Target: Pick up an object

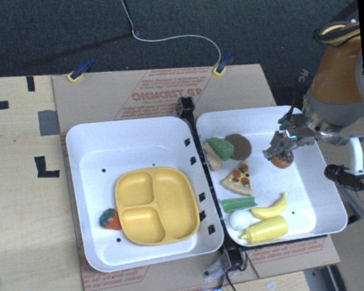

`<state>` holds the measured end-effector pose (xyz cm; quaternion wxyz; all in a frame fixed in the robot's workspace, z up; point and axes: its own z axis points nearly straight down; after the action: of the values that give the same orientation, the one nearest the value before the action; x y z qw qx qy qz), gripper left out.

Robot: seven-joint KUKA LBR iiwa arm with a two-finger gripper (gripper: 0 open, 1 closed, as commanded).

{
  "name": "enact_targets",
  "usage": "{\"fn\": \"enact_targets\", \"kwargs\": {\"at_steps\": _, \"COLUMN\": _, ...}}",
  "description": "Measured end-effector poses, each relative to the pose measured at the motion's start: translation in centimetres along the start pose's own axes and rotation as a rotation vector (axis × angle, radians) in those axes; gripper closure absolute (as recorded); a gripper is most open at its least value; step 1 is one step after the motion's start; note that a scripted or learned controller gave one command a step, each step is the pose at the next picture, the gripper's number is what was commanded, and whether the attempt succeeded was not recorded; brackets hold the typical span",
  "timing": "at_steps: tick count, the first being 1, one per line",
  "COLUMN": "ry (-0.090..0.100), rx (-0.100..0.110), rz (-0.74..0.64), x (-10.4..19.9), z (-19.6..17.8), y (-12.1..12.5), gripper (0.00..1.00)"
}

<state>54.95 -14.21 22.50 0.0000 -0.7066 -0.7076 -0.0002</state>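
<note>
Two white bins sit mid-frame; the left bin [86, 183] holds a yellow divided plate [156, 205]; the arm [339, 82] enters at the right; the gripper [281, 151], over the right bin [308, 187], is clenched on a small brown-orange object [282, 159]; a banana [269, 207] lies lower.

Arm [338, 75] (upper part) cut off

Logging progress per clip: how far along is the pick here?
Done: the arm is over the right white bin. In hand: the two-finger gripper sits at a small brown round object, grasp unconfirmed. Left: lifting it; the yellow toy banana and pizza slice lie untouched.
</note>
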Motion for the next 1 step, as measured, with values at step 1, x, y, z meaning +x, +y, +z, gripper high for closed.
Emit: {"fn": "enact_targets", "kwargs": {"at_steps": 1, "ry": 0.001, "rx": 0.004, "rz": -0.004, "x": 5.43, "z": 0.49, "y": -2.50, "gripper": 1.00}}
